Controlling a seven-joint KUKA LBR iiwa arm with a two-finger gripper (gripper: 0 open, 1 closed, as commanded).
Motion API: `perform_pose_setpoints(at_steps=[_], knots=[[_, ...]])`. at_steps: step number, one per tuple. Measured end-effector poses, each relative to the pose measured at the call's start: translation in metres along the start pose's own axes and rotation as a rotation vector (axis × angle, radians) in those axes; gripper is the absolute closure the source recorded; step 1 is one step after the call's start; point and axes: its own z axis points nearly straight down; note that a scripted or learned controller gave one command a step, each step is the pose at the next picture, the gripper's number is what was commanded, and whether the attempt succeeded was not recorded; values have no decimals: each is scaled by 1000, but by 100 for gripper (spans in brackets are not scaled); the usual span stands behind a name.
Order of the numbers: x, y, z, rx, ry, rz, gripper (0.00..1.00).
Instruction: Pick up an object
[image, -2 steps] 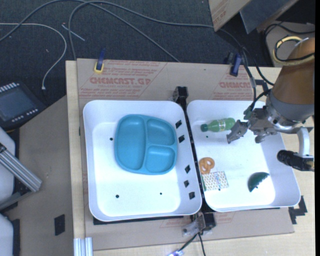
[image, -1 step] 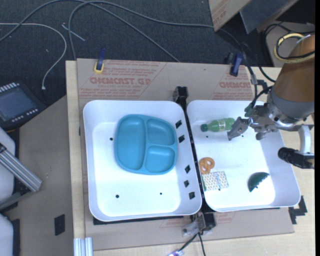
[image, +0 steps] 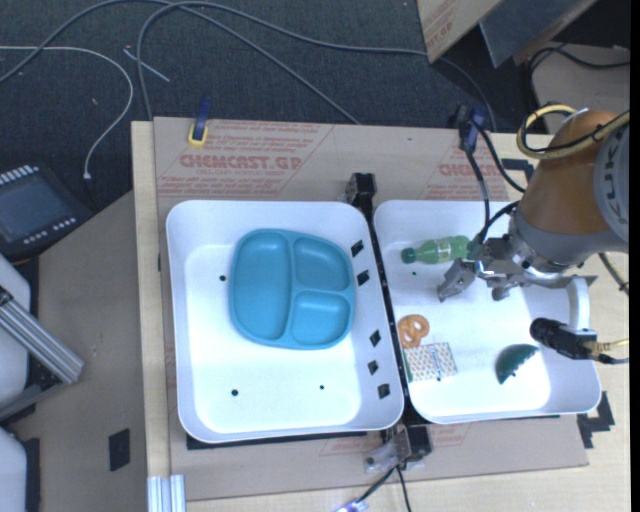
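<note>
Gripper (image: 470, 277) poised low in right bin (image: 480, 405), fingers spread, nothing held | green bottle (image: 437, 250) lies just beside it toward the bin's far edge, long axis running left–right, cap end toward the divider | pretzel (image: 412, 328) nearer the front.

A divided plate (image: 292, 288) lies in the left bin (image: 190, 330); the right bin (image: 480, 405) holds a bottle (image: 437, 250), perhaps a pretzel (image: 412, 328), and a packet (image: 431, 361).
</note>
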Motion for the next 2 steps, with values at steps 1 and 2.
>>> perform_pose_setpoints(at_steps=[1,2], knots=[[6,-4,45,-1,0,0,0],[6,-2,62,-14,-2,1,0]])
